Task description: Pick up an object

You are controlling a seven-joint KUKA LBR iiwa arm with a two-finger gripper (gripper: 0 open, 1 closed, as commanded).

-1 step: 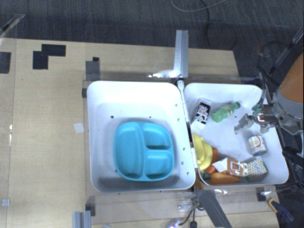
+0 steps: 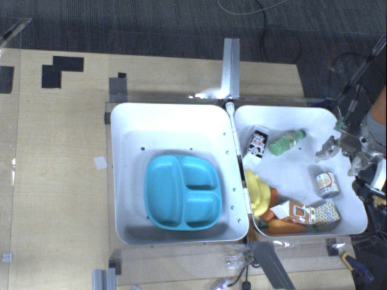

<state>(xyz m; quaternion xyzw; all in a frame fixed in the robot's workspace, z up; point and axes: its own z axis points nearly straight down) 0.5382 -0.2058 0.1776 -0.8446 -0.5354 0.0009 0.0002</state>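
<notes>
The right bin (image 2: 290,116) holds several objects. A green bottle (image 2: 286,142) lies near the back, with a small black-and-white carton (image 2: 257,142) to its left. A small can (image 2: 326,184) lies near the bin's right wall. Along the front sit a yellow banana-like toy (image 2: 258,193), an orange carrot-like piece (image 2: 284,226) and a patterned packet (image 2: 314,212). My gripper (image 2: 340,151) hangs over the right side of this bin, just above and behind the can, and I see nothing held in it.
The left bin (image 2: 130,162) holds a light-blue divided tray (image 2: 182,191). A metal post (image 2: 231,68) rises behind the wall shared by the bins. Black cables and arm parts (image 2: 369,186) crowd the right bin's right edge.
</notes>
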